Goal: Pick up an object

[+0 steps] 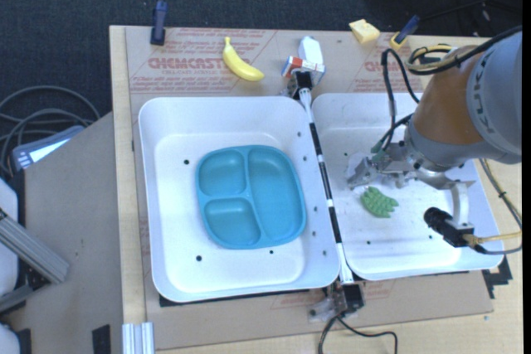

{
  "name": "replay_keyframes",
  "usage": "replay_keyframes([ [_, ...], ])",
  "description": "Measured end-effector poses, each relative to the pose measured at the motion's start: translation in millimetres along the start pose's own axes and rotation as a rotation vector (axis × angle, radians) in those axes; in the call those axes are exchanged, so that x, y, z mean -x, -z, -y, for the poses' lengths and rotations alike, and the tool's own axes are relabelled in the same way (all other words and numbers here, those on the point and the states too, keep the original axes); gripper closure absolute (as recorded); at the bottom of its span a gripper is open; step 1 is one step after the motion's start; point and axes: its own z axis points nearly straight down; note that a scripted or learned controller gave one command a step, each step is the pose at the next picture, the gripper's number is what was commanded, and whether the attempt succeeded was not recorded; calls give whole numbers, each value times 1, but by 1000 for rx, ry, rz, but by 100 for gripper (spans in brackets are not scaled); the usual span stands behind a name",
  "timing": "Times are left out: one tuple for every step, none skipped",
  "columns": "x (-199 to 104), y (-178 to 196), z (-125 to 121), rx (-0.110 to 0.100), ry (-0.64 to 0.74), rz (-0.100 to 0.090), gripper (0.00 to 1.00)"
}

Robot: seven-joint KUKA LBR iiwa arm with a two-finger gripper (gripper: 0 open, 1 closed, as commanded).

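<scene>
One green toy point(379, 201) in right bin point(398, 261), just below fingers point(362, 172)

The grey arm point(489, 99) reaches in from the right, its orange band point(440, 99) bent above the wrist. The wrist angles down and to the left, carrying the gripper point(363, 172) low over the bench. The gripper's metal fingers point(358, 176) point left. From this slanted overhead view, it cannot be told whether they stand apart or closed.
</scene>
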Motion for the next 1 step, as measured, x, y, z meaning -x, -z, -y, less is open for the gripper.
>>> replay_keyframes([
  [-11, -11, 29, -3, 1, -1, 0],
])
